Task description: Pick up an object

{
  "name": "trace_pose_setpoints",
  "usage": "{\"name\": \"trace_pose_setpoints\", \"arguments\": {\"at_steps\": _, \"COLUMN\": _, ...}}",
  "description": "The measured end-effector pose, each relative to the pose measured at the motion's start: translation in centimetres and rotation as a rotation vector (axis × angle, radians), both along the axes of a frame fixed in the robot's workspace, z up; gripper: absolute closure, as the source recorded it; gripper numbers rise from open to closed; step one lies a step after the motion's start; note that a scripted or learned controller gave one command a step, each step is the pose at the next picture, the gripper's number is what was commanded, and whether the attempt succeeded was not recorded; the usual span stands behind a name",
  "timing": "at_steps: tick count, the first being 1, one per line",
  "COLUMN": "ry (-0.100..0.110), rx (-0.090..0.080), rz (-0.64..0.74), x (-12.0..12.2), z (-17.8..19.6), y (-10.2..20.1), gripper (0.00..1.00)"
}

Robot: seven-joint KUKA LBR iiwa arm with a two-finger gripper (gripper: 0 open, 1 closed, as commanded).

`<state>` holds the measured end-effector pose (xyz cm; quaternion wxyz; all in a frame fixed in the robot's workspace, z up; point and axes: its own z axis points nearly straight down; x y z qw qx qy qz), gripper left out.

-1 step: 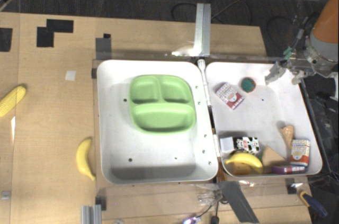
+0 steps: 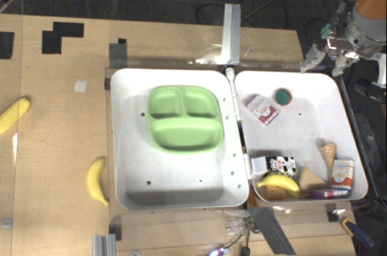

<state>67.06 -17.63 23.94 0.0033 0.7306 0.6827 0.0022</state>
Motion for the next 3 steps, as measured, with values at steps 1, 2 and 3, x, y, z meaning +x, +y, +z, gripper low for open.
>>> {"name": "trace_pose_setpoints", "arguments": {"at_steps": 1, "ry": 0.002, "rx": 0.0, "rz": 0.163, "x": -4.7, "z": -12.6, "y": 3.1, "gripper": 0.0}}
{"name": "trace_pose_setpoints", "arguments": {"at_steps": 2, "ry": -0.001, "rx": 0.0, "rz": -0.037, "x": 0.0, "z": -6.9, "y": -1.3, "gripper": 0.0}}
{"name": "trace_pose_setpoints", "arguments": {"at_steps": 3, "ry": -0.001, "rx": 0.0, "rz": 0.126, "x": 0.1, "z": -15.2, "y": 3.5, "gripper": 0.0}}
